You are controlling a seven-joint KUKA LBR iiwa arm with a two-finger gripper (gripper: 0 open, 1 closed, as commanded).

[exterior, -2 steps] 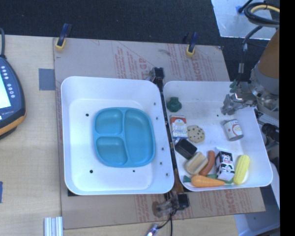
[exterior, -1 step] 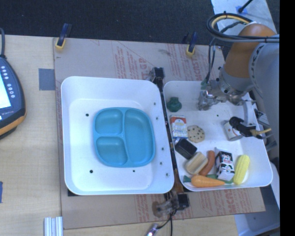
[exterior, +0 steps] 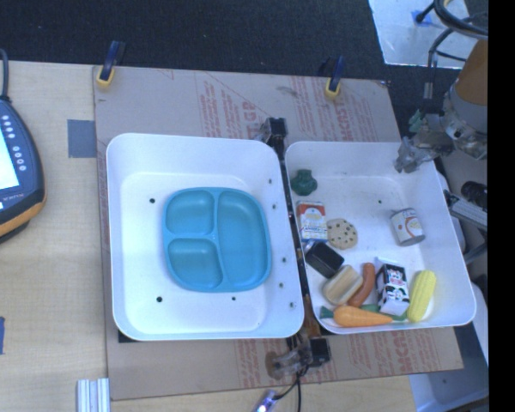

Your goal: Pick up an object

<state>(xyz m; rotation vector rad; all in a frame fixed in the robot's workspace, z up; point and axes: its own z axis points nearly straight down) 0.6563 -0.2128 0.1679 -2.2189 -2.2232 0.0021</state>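
I have the tool (exterior: 409,155) hovering at the right bin's (exterior: 373,189) far corner, approach step; I cannot tell its grip state. Nearest target, the small can (exterior: 407,227), lies below it, so next I'd descend.

bright, even light | bluish cast | soft focus | faint shadows
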